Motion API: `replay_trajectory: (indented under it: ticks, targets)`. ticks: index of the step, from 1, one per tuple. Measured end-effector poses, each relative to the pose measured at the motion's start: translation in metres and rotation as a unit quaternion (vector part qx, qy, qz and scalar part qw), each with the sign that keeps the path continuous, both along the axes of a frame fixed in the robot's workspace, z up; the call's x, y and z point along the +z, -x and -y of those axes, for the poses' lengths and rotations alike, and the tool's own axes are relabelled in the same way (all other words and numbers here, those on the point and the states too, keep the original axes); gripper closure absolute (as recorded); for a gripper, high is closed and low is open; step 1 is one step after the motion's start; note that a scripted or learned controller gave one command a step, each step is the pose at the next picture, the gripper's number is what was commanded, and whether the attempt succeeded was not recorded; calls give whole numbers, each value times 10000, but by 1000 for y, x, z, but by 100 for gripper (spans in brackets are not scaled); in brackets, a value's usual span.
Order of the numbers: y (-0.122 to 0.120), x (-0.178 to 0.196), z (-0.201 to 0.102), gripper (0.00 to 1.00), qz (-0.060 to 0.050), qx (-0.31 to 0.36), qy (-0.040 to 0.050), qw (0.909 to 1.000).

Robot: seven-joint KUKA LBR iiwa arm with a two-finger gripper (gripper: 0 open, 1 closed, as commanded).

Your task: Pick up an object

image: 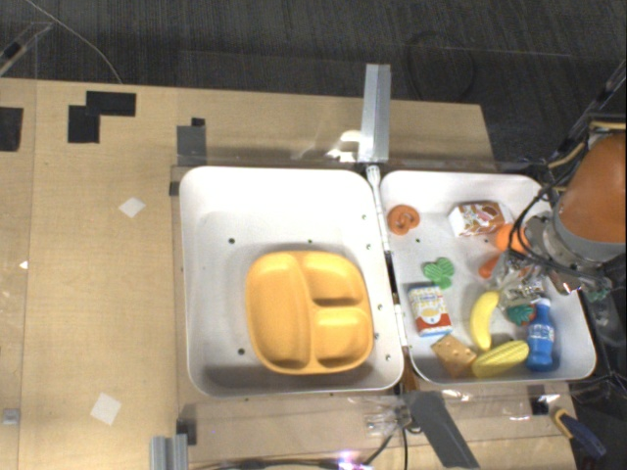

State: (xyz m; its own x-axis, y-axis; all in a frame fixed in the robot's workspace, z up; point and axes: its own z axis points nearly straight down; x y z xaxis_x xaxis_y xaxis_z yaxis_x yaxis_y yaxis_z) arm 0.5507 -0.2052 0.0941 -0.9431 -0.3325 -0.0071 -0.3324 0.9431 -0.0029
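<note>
The grey arm with its orange band [598,199] reaches in from the right over the right-hand shallow white plastic bin [419,365], and its two-finger gripper [519,284] hangs low among the clutter there — whether it is open or shut cannot be told, since cables and metal parts crowd the tip.

Just beside the gripper on its left lies a smooth, curved yellow toy banana [484,318], and below that a second yellow piece, a ridged corn-like cob [501,356], lying nearly flat along the bin's near wall. A small blue plastic bottle with a white label [541,338] stands or lies just right of the cob, close under the gripper. A tan, rough-textured cracker-like square [452,352] touches the cob's left end. Further left sits a small boxy carton, white with blue and red print [429,308], and above it a green leafy-shaped toy [439,271]. Near the far wall are a round orange doughnut-like disc [403,219] and a glossy white and red wrapped packet [477,218]; an orange piece [501,237] lies between that packet and the arm, partly hidden.

The left-hand white bin [211,223] holds a matte yellow divided plate with rounded corners [309,311] — three compartments, set toward the near side.
</note>
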Motion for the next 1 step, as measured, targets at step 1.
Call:
replay_trajectory:
  ticks: [1]
  targets:
    - [0,0,0,0,3,-1,-2,10000]
